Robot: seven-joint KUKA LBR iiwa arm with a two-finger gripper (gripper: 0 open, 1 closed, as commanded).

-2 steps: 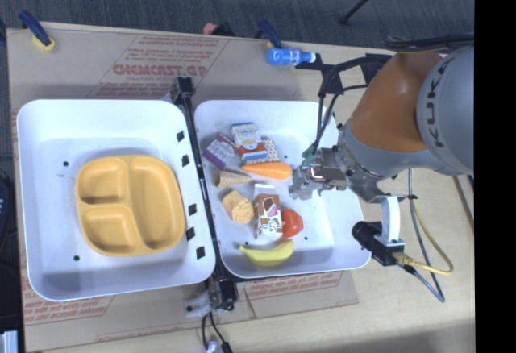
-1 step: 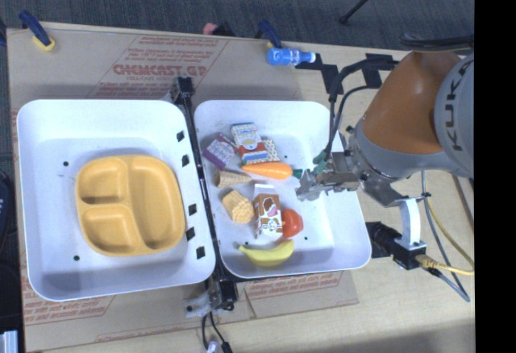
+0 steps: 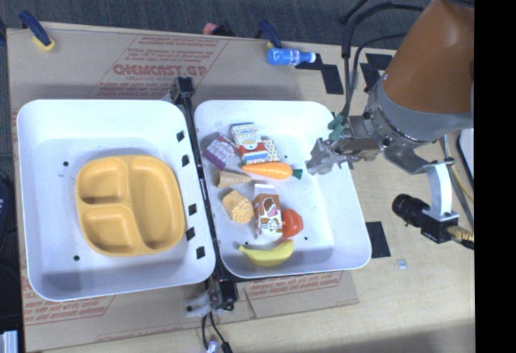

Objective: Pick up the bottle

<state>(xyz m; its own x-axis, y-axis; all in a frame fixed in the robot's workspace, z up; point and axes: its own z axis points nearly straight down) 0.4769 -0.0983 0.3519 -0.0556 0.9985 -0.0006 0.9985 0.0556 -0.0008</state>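
In the right bin (image 3: 347, 214) lies a pile of toy food. Among it is a small brown-and-white pack with a red label (image 3: 267, 214) that may be the bottle, lying between a cracker (image 3: 236, 205) and a tomato (image 3: 292, 222). A blue bottle-shaped thing with a pale tip (image 3: 288, 57) lies on the bench behind that bin. My gripper (image 3: 320, 159) hangs over the right bin's right side, just right of the carrot's (image 3: 268, 171) green end. I see nothing held in it.
The right bin also holds a banana (image 3: 266, 253), a waffle cone (image 3: 232, 178), a purple pack (image 3: 218, 154) and small cartons (image 3: 251, 142). The left bin (image 3: 40, 255) holds a yellow divided plate (image 3: 129, 204). Blue clamps (image 3: 36, 31) grip the cardboard's far edge.
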